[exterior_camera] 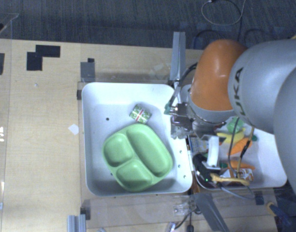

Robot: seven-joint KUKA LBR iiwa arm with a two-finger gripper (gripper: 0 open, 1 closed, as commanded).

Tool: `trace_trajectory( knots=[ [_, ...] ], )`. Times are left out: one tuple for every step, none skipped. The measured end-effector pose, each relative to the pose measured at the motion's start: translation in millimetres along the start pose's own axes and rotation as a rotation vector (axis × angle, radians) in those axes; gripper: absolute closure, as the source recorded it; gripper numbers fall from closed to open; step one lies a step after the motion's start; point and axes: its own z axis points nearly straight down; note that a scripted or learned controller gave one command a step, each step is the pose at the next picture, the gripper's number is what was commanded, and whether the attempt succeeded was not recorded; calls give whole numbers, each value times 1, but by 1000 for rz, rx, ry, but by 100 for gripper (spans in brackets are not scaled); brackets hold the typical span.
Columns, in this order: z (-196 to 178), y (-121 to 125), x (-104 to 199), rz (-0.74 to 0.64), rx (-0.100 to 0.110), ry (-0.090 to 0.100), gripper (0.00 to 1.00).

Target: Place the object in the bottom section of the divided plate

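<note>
The left white bin (90, 129) holds a green divided plate (137, 156), lying flat and turned at a slant, with three compartments: one at upper left, a larger one along the right side, and one at the bottom. All three compartments look bare green. Just above the plate's upper rim, on the bin floor, lies a small object (140, 113) with a green, white and red pattern; it sits close to the rim, outside every compartment, and whether it touches the rim cannot be told. The right white bin (273, 175) is largely covered by the arm (264, 81), grey with its orange band (215, 76). Below the arm that bin holds a jumble of items (235, 149) in green, yellow, orange and white, plus a dark rounded item near the bottom edge; none can be told apart clearly. The gripper (179, 122) hangs over the divider between the two bins, well right of the patterned object. Its state cannot be told from this angle.
</note>
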Motion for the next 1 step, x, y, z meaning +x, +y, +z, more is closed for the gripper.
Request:
trace_trajectory(
  knots=[
    [-27,-9,-20,166,0,0,100]
  ],
)
